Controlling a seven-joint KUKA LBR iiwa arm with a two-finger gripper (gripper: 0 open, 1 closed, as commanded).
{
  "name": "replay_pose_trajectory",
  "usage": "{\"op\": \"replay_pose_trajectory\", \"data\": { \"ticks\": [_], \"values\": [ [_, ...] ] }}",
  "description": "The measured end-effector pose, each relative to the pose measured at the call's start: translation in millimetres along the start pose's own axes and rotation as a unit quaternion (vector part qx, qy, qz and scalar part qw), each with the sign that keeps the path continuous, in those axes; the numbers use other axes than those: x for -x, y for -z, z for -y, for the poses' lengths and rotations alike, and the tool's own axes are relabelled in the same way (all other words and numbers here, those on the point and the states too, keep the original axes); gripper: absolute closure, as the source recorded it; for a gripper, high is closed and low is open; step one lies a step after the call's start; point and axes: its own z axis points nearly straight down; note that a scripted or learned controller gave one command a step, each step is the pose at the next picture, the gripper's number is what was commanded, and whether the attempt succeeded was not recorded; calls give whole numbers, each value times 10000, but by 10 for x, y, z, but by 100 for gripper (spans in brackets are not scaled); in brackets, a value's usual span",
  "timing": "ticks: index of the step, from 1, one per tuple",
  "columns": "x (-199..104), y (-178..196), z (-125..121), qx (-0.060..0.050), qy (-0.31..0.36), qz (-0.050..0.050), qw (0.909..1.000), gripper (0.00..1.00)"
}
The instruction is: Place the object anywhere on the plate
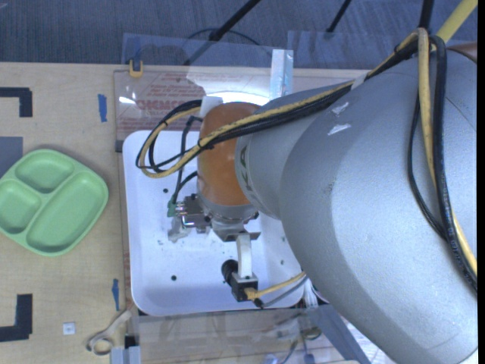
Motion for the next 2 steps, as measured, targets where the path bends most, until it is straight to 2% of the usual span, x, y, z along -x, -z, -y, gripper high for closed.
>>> {"op": "replay_pose_trajectory", "data": {
  "ticks": [1,2],
  "values": [
    [114,-161,-703,29,1041,7,9946,0],
    [107,-58,-708,40,1045,5,9945,100]
  ]
}}
